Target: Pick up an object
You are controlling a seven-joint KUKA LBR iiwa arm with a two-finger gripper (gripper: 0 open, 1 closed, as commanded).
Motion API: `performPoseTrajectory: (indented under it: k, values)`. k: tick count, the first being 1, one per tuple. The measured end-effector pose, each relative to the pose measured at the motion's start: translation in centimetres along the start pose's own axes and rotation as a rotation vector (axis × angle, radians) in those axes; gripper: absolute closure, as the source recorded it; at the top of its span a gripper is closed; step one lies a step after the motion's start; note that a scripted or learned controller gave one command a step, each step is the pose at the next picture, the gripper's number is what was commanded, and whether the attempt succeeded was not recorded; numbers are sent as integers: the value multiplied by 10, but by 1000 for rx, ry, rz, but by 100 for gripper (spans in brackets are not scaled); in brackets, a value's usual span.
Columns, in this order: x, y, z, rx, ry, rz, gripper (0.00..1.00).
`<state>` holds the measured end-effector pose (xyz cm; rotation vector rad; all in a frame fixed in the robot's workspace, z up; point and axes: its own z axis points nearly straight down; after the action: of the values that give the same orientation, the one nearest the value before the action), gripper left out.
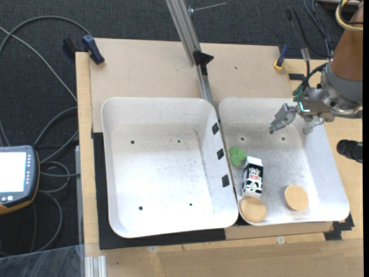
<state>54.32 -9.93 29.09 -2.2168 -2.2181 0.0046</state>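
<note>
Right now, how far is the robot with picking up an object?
Nothing looks picked up. The claw hangs over the far part of the right bin with nothing between its fingers. The green object, the black-and-white carton and the two tan discs all lie in the near part of that bin. Reaching one, closing on it and lifting remain.

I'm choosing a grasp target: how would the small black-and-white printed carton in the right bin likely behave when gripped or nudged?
The small black-and-white printed carton looks like thin card, so probably light, and it may dent under a firm pinch. It lies flat with flat faces, so it should slide rather than roll. The green object and tan round disc beside it may get nudged.
</note>
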Motion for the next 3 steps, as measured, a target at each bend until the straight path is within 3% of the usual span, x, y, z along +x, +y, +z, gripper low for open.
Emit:
performPoseTrajectory:
  k: [1,3]
  values:
    - [0,1,-2,-5,-1,0,0]
    - [4,-1,124,3,1,0,0]
